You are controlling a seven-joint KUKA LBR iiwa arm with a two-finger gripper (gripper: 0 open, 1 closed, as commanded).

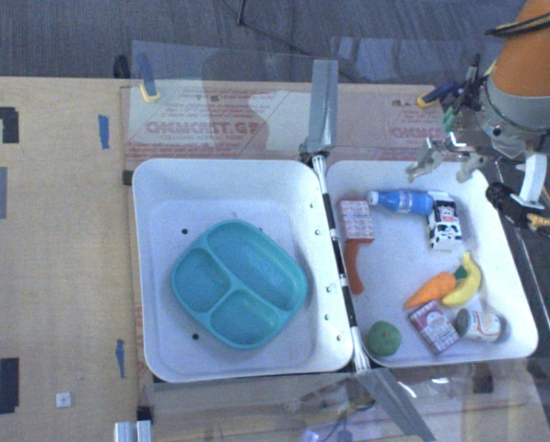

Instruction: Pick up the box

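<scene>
A small maroon box (434,327) lies flat near the front of the right bin (519,279), between a green ball (383,338) and a small can (483,324). A white and black carton (446,226) stands further back in the same bin. My gripper (443,163) hovers over the bin's back edge, above a blue and white bottle (402,201). Its fingers are spread open with nothing between them. It is well apart from the maroon box.
The right bin also holds a toy carrot (429,289), a banana (465,282) and a red-handled brush with a pink head (356,231). A teal divided plate (239,284) lies in the left bin (155,210). A metal divider (322,109) stands behind the bins.
</scene>
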